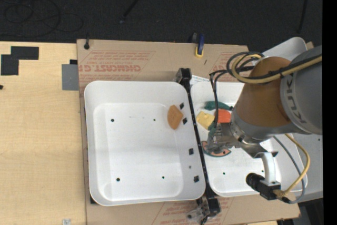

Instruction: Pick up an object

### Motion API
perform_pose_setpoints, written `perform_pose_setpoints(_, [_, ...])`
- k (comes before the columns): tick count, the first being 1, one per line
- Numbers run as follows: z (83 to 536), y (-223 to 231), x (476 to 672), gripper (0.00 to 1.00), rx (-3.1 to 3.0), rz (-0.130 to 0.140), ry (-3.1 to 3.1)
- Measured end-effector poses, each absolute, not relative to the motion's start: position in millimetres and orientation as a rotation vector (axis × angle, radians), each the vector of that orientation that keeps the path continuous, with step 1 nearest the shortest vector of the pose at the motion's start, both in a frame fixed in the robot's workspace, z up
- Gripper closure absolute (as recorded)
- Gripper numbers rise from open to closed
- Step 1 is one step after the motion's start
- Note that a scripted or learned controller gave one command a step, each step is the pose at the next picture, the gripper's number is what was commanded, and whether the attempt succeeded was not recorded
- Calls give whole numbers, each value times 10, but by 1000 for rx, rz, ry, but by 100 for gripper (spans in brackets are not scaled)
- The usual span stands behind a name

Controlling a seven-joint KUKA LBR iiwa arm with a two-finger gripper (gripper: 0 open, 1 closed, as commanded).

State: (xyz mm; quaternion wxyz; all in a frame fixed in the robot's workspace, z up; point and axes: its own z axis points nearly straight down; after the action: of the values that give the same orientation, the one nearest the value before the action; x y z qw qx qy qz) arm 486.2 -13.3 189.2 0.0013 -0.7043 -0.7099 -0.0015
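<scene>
Arm (303, 89): we see a thick grey body, rounded, with part of dark lettering on its side.
Band (263, 95): we see a wide orange-brown collar, cone-shaped, narrowing toward the wrist.
Cables (239, 66): we count yellow and black loops curling at the top of the band; another thin yellow and grey cable curves along the lower right.
Wrist (239, 134): we see a grey metal ring under the band.
Bracket (269, 166): we see a pale grey arm ending in a black block.
</scene>
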Motion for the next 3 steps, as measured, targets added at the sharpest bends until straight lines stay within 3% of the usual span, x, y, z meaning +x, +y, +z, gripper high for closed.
perform_pose_setpoints(1, [2894,534,4844,100,-2212,-12,-2232])
perform_pose_setpoints(2, [3718,76,5224,100,-2230,-7,-2223])
perform_pose_setpoints(3, [3879,516,5440,100,-2217,-1,-2226])
